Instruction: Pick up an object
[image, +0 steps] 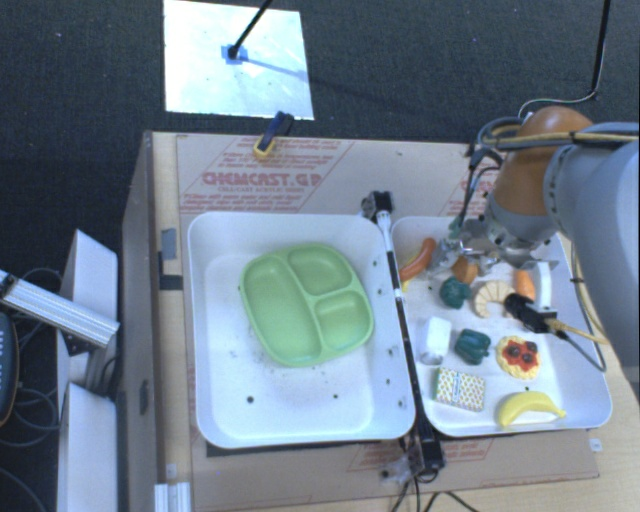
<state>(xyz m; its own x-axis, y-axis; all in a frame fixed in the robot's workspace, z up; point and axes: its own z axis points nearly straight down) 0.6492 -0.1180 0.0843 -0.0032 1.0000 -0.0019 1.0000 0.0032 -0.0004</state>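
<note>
Two white bins on the worktop, arm reaching into the right one.

The left bin (215, 400) holds a green divided tray (306, 303), lying slightly turned. The right bin (590, 395) carries small toy foods: a hot dog (418, 258) near its upper left, a croissant (492, 296), a dark green piece (453, 292), a white cup (437, 338), a green pepper (473, 345), a small pizza (518, 356), a patterned box (460, 388) and a banana (528, 405) near the front. The grey arm (590, 185) with its orange band comes in from the right, and its tool (480, 252) sits low over the bin's far end, just above an orange-brown piece (465, 269). A carrot (526, 284) lies beside the croissant.
</note>
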